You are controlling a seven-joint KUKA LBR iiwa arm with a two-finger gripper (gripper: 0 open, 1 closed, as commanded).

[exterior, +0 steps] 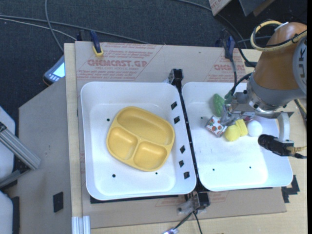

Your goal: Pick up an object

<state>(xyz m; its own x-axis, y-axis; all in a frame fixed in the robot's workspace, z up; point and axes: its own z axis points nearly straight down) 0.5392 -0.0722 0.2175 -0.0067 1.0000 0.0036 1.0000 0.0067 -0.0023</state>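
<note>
Camera view: the gripper is lowered into the right bin among a cluster of 4 objects: green item, red-patterned packet, yellow object, white ball. Its degree of opening cannot be determined.

A single fixed camera looks down at a slant from above the near edge, taking in both shallow white plastic bins and the brown cardboard-covered bench.

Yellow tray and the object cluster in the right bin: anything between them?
Camera view: between yellow tray and object cluster lie the bins' adjoining rims with black markers, then bare white floor.
</note>
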